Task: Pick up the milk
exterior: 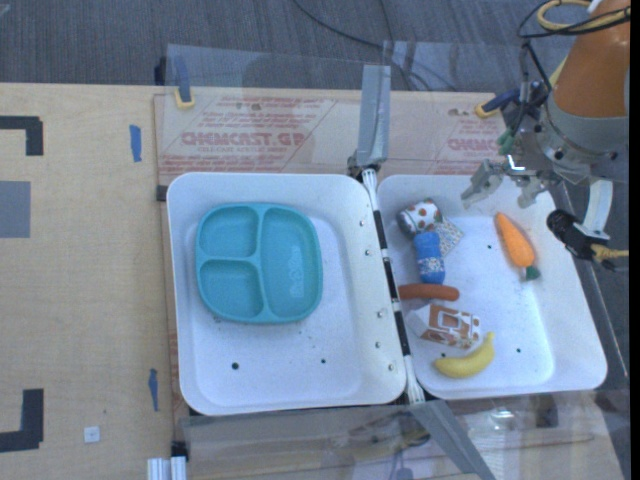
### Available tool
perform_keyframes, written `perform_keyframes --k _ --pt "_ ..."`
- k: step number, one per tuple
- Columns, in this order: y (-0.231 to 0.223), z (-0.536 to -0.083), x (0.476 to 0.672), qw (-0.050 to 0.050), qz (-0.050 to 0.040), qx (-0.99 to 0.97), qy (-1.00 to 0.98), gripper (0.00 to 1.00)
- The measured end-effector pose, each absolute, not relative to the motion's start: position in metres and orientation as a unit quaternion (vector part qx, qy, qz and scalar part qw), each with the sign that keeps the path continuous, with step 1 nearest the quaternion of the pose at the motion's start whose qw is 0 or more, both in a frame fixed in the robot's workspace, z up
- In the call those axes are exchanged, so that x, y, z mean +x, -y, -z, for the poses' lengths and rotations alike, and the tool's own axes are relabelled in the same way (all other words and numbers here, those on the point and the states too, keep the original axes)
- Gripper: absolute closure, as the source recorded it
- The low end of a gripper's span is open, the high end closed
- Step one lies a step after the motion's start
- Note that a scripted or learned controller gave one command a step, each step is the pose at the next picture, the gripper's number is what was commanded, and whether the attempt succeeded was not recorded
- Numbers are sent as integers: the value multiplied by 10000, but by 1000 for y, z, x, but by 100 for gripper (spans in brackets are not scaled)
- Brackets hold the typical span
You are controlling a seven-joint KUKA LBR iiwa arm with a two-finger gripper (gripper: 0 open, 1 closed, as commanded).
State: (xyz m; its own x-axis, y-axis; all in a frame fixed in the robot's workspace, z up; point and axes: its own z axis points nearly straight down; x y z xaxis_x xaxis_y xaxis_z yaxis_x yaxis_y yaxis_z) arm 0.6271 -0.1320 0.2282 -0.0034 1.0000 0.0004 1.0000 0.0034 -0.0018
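The milk (453,326) is a small white carton with orange-brown print. It lies on its side in the right bin (560,338), near the front left, between a sausage (428,292) and a banana (467,360). My gripper (503,189) hangs over the back of the right bin, well behind the carton and to its right. Its fingers (479,186) are spread open with nothing between them.
A carrot (516,242) lies just below the gripper. A blue can (428,254) and a white-and-brown rounded item (421,215) sit at the bin's back left. The left bin (200,368) holds a teal divided plate (259,264). A raised divider (384,268) separates the bins.
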Motion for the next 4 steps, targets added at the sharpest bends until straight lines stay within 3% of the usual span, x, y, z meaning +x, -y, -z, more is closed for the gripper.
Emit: perform_keyframes --k 1,2,3,4 --pt "122 -103 624 -70 42 -6178 7863 0" --pt "107 -98 668 -24 -39 -5252 8510 0" --pt "165 -110 667 -21 1 -5489 8359 0" --pt "143 -100 668 -79 -72 -4875 8731 0"
